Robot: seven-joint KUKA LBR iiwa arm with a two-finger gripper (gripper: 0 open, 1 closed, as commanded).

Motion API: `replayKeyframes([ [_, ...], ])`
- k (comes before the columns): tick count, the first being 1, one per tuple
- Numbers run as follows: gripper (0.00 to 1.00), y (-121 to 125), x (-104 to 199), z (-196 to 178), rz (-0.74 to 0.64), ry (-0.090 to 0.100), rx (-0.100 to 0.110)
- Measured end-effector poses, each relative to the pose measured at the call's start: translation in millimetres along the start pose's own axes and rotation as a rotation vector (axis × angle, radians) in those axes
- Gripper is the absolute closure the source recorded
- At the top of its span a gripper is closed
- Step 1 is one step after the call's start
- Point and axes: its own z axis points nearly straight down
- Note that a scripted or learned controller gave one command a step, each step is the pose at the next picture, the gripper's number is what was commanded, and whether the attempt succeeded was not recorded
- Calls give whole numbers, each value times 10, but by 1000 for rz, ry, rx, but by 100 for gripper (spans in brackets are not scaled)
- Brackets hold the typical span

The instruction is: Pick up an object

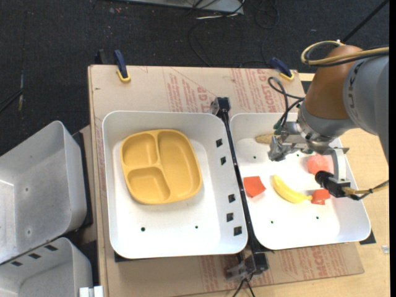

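Observation:
My gripper [276, 150] hangs over the upper left part of the right bin [297, 237], below the grey arm with its orange band [332, 94]. A tan piece [265, 139] lies just left of the gripper, near the bin's back wall. A red-orange block [254, 186] sits lower down, next to the divider. To its right lies a yellow banana [289, 190], with a small red piece [320, 196] at its right end. A pink-red object [318, 163] rests to the right of the gripper, partly under the arm's hardware. I see nothing held in the gripper.
The left bin [124, 240] holds a yellow divided plate [161, 166]. A black divider bar [232, 178] runs between the two bins. A black fitting with a cable [331, 183] hangs off the wrist above the banana's right end. Grey tubs [37, 184] stand off the bench at left.

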Motion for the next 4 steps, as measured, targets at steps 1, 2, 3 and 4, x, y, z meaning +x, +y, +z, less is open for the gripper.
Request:
replayKeyframes([
  [1, 100, 23, -62, -442, 1, -1, -1],
  [2, 100, -50, -45, -1026, 0, -1, -2],
  [3, 100, -259, 470, -1075, -5, 3, 6],
  [4, 100, -357, 989, -1118, -5, 3, 6],
])
